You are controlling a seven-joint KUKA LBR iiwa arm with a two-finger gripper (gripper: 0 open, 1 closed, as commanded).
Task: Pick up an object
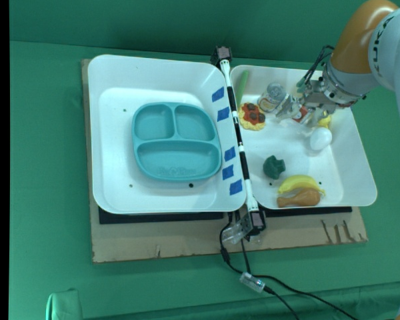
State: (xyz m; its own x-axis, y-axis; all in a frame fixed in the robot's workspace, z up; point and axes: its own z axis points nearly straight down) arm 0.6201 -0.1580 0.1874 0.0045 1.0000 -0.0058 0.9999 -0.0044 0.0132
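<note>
Hand [308,110] upper right of frame, grip state unclear | egg [321,139] just below-right, nearest | jar [274,97] to its left

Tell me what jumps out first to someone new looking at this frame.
Probably the teal divided plate, alone in the middle of the left bin. Next, the grey arm with its orange band reaching in from the right, its end effector down among the toy food at the back of the right bin. Near that bin's front edge lie a banana and a chicken drumstick.
</note>
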